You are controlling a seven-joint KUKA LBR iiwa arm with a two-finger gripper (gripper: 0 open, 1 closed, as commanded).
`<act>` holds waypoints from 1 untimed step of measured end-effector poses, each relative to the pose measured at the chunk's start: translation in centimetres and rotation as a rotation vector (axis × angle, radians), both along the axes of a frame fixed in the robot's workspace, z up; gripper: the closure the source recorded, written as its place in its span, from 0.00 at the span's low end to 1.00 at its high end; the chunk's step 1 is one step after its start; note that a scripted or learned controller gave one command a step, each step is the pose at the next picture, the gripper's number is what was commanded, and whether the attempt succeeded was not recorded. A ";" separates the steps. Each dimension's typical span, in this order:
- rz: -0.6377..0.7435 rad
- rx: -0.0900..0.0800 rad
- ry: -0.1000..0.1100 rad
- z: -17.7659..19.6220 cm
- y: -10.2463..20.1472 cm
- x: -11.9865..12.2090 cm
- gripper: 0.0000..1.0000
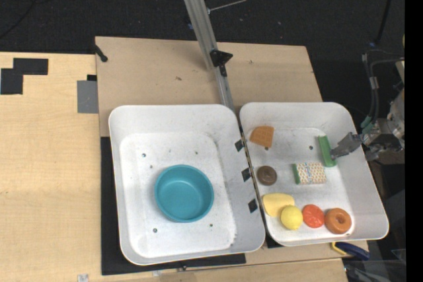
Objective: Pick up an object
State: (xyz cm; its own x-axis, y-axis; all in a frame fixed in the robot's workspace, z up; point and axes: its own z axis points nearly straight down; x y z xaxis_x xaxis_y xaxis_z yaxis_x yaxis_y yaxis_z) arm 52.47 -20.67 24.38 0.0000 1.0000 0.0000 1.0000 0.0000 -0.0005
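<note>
- Left bin [132, 125]: we log one teal bowl [184, 192], upright, mouth up, set toward the near middle of the floor.
- Right bin [297, 112]: we count eight items.
- Far left corner: an orange wedge-shaped piece [262, 136]; just nearer, a dark brown round item [267, 175].
- Middle: a small pale block with a green dotted pattern [310, 173], lying flat.
- Near row, left to right: a yellow oblong piece [276, 201] touching a yellow lemon-like ball [291, 217], a red tomato-like ball [313, 216], and an orange-brown ring like a doughnut [338, 220].
- Right side: a green bar [325, 150], lying flat, long axis running from far to near, slightly slanted.
- Gripper [344, 146]: it reaches in over the right rim, its dark tip at the near end of the green bar. We cannot tell its opening, nor whether it touches the bar.
- Arm [386, 135]: cut off by the right edge; we make out mostly cables and grey parts.
- Bench [53, 162]: light wood, with a metal rail [198, 16] slanting away behind the bins.
</note>
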 end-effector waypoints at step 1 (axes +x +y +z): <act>0.000 0.001 0.004 -4.4 -0.5 0.0 0.00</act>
State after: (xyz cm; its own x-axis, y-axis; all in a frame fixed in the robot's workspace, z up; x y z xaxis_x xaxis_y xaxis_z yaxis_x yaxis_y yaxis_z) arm 52.47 -21.17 19.99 -0.0002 1.0000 0.0009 1.0000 0.0002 -0.0041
